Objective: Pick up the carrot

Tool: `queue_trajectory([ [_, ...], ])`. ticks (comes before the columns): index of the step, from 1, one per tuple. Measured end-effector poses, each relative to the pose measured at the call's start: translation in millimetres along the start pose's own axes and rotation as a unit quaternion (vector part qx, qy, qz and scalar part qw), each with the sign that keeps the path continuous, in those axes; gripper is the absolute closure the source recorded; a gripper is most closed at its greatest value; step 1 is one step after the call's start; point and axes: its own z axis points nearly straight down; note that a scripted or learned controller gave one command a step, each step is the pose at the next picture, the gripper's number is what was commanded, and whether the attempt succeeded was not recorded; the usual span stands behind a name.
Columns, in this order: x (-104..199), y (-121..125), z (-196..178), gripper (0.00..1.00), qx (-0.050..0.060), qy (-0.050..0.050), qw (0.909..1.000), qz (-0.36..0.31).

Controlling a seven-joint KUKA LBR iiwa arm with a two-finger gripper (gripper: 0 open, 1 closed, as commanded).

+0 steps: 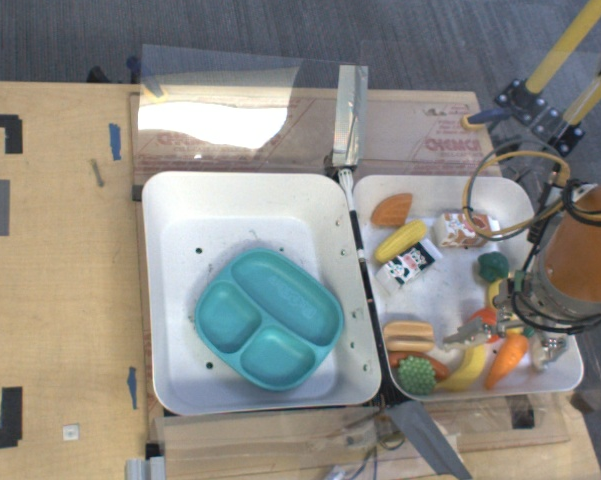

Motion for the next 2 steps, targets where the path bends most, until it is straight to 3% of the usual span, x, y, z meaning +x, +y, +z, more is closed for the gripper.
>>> queue_trajectory([
  [1, -1.1, 2.0, 2.8, 0.0, -0.004, -0.005, 0.9936, -0.113],
  [2, 2.0, 0.9, 2.8, 0.0, -0.007, -0.012, 0.9846, -0.174],
])
